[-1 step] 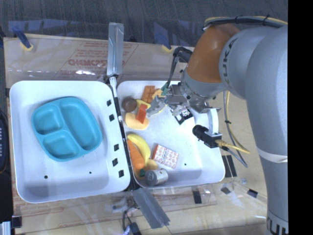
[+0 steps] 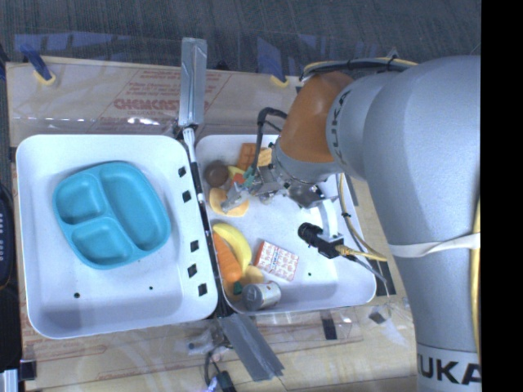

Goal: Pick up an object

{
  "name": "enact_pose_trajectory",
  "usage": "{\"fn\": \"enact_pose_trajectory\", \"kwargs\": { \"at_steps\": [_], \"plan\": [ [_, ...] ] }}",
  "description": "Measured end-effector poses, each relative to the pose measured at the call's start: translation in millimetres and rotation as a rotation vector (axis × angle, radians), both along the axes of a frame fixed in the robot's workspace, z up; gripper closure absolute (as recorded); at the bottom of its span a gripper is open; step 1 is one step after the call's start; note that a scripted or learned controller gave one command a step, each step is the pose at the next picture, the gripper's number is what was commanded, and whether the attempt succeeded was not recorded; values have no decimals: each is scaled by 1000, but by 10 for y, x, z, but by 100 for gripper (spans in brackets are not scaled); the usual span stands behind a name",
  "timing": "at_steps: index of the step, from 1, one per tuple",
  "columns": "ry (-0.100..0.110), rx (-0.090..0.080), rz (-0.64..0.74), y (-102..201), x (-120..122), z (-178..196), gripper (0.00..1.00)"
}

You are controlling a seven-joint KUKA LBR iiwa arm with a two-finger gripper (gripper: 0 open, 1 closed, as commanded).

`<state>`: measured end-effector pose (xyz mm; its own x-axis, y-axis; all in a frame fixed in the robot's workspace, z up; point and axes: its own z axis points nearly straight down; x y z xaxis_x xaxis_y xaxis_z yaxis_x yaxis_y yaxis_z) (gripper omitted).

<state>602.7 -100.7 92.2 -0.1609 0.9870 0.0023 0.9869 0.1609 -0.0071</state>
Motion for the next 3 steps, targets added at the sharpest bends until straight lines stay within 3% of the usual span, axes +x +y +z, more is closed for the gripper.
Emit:
{"fn": "enact_pose_trajectory", "kwargs": {
  "at_steps": [1,2,3],
  "plan": [
    [-2,-1,4,-4,13,120,100],
    [-14,-2,-57,208,-249,1043,100],
    [-5,-3,-281,233,270,989,100]
  ]
}}
